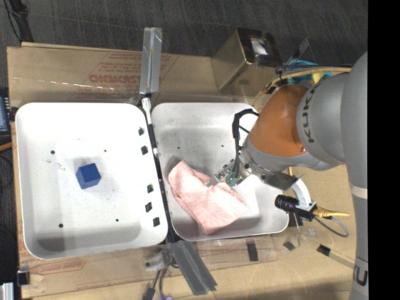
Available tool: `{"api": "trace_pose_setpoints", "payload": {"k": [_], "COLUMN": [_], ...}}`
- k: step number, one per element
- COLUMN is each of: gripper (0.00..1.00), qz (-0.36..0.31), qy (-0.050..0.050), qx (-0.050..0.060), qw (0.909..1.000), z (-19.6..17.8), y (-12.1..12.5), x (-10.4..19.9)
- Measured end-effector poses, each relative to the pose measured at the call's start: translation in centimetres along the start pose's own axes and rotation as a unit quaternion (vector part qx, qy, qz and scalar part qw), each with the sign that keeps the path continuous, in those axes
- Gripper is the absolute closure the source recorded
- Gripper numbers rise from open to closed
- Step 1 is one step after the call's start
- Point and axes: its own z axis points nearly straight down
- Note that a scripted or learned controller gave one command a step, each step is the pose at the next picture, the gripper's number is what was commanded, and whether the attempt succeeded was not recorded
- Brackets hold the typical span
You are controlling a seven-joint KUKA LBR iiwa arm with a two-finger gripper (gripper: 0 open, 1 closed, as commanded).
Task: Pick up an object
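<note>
Two shallow white bins (37,167) — the right one holds a crumpled pink cloth (206,199), and the gripper (229,179) touches its upper edge; its state I cannot tell. A thin fold may slip out when lifted.

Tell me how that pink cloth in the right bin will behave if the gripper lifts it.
The pink cloth lies crumpled with soft folds, so it will probably hang limp and drape instead of holding its shape. It looks thin, so likely light. The gripper sits at its upper edge; pinching one fold there might lift just a corner while the rest drags along the right bin.
</note>
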Motion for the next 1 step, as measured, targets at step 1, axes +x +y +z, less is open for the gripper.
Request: {"api": "trace_pose_setpoints", "payload": {"k": [1], "gripper": [1.00], "qz": [0.042], "qy": [-0.001], "qx": [0.000], "qw": [0.9991], "z": [-6.12], "y": [1.16], "x": [3.67]}}
